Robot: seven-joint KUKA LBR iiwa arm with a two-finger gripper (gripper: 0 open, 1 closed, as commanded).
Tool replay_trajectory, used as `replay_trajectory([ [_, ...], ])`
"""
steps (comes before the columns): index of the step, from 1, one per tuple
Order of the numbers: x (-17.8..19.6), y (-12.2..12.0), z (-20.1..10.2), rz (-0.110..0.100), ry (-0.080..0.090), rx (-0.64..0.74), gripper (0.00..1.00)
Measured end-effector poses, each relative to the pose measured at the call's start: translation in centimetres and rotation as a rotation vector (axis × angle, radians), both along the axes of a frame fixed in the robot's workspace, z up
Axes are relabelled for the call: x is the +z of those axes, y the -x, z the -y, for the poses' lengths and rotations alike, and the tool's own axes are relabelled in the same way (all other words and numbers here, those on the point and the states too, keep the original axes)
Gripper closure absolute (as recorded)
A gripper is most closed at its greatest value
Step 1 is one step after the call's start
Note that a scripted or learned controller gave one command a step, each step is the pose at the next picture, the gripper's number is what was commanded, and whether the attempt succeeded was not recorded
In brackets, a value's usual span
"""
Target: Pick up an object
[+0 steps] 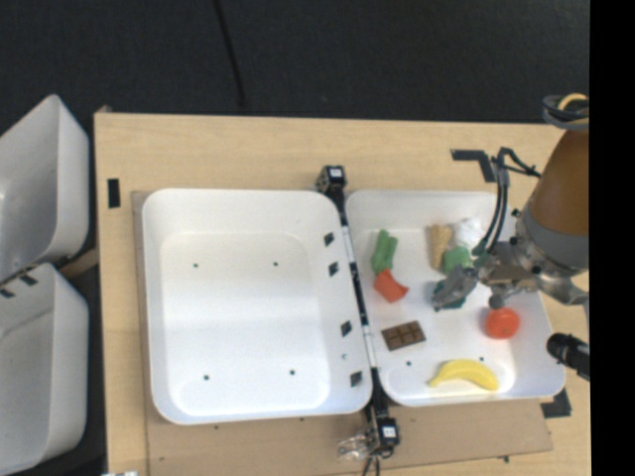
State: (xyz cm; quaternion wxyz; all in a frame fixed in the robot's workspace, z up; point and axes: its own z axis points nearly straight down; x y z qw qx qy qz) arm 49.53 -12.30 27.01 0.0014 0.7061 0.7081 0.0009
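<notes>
My gripper (451, 290) is low in the right bin (526, 380), reaching in from the right. It sits just below a small green object (457, 259) and may touch it; I cannot tell. A tan cone-like piece (439, 244) and a white piece (468, 232) lie just beyond. To the gripper's left are a green block (384, 250) and a red-orange piece (391, 287). A red round object (502, 322) lies at its right, under the wrist. A brown chocolate bar (404, 336) and a yellow banana (463, 375) lie nearer the front.
The left bin (159, 266) adjoins the right one along a black-clipped divider (349, 286). The arm's orange band (566, 186) and cables (496, 181) hang over the right bin's far right corner. White chairs (35, 266) stand left of the bench.
</notes>
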Motion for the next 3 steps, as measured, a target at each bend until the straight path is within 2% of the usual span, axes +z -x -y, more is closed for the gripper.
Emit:
replay_trajectory([
  [1,-14.5,-4.7,-2.8,-0.005,-0.001,0.003,0.00],
  [2,-16.3,-3.3,1.1,0.015,-0.002,-0.003,0.00],
  [3,-14.9,-3.7,1.3,0.028,0.006,-0.009,1.00],
])
